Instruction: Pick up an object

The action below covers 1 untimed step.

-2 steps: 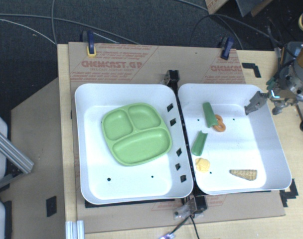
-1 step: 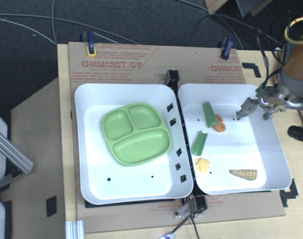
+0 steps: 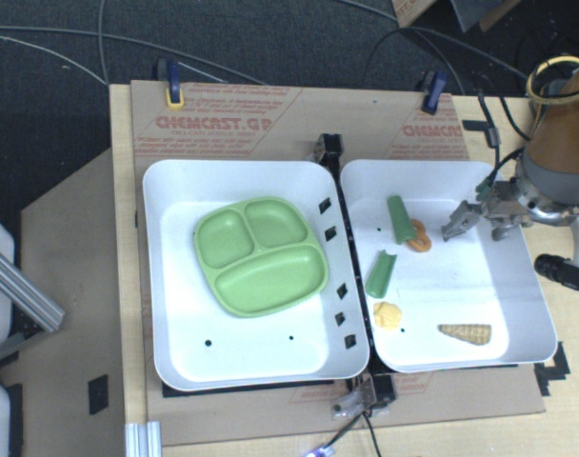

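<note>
My gripper (image 3: 480, 219) hangs over the right-hand white bin (image 3: 523, 346). The other white bin (image 3: 166, 284) sits beyond it, toward the view's left, and the two touch along a black divider (image 3: 339, 246). Two blue clamps (image 3: 175, 82) (image 3: 433, 89) grip the printed board (image 3: 213, 122) farther up the view. Grey cables (image 3: 104, 27) trail over the dark floor beyond.

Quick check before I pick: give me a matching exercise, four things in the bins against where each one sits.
Things:
1. green divided plate
2. yellow piece
3. tan cone
4. orange piece

Places:
A. right bin, front right part
B. left bin, middle
C. right bin, touching the upper green stick
D. right bin, front left, below the lower green stick

Pairs: 1-B, 2-D, 3-A, 4-C
</note>
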### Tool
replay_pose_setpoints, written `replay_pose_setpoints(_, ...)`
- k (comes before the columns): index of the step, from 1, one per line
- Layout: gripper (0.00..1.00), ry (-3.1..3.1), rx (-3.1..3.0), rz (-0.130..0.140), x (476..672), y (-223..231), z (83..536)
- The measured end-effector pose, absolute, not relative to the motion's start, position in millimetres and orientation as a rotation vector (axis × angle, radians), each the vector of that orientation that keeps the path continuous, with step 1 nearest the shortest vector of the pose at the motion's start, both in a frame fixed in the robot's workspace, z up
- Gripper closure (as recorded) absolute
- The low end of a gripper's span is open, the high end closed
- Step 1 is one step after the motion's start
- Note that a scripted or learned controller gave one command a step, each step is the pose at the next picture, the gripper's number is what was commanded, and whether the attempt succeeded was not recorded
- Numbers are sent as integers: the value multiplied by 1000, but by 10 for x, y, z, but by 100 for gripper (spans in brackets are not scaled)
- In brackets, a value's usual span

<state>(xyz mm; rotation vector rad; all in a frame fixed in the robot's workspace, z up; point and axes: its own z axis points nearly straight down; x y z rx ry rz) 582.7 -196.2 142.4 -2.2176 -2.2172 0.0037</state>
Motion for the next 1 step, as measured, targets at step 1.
replay_pose_setpoints(1,100,-2222,-2221,-2,5845,-1964,1568)
